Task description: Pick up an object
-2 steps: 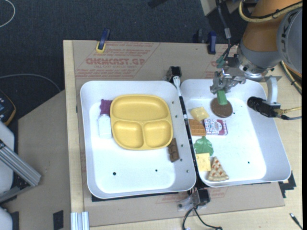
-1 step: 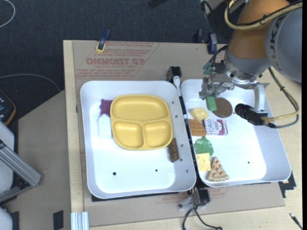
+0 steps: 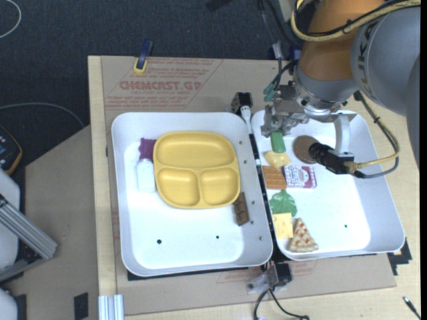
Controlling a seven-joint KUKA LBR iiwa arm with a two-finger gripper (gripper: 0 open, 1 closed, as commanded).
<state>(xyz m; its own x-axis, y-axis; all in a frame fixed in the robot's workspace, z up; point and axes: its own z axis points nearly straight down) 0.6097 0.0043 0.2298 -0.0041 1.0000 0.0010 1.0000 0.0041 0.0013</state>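
One camera hangs above the bench (image 3: 187, 85), looking down at a slant from a moderate distance. Both white bins sit in frame, the left bin (image 3: 127, 199) toward nine o'clock, the right bin (image 3: 360, 212) toward three. The arm (image 3: 340, 39) enters from about two o'clock.

A rounded grey arm (image 3: 393, 52) is being shown, with a glossy orange band (image 3: 337, 35) wrapped above the wrist. Black and yellow cables are being looped around the orange section. A metallic grey gripper (image 3: 277, 127) assembly is being carried beneath it.
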